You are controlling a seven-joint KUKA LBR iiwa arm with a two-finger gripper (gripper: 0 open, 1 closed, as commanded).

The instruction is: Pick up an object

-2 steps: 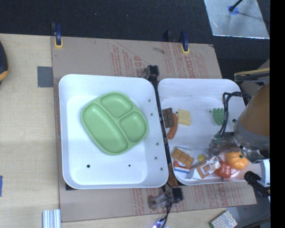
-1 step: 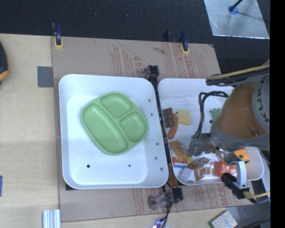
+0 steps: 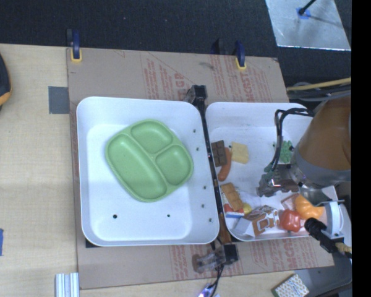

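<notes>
Gripper (image 3: 273, 183) on my arm sits low in the right bin (image 3: 253, 111), its state something I cannot tell from above. Toys crowd that bin around it: yellow block (image 3: 239, 153), red piece (image 3: 289, 221), orange piece (image 3: 307, 208). Green divided plate (image 3: 149, 159) lies in the left bin (image 3: 99, 228).
</notes>
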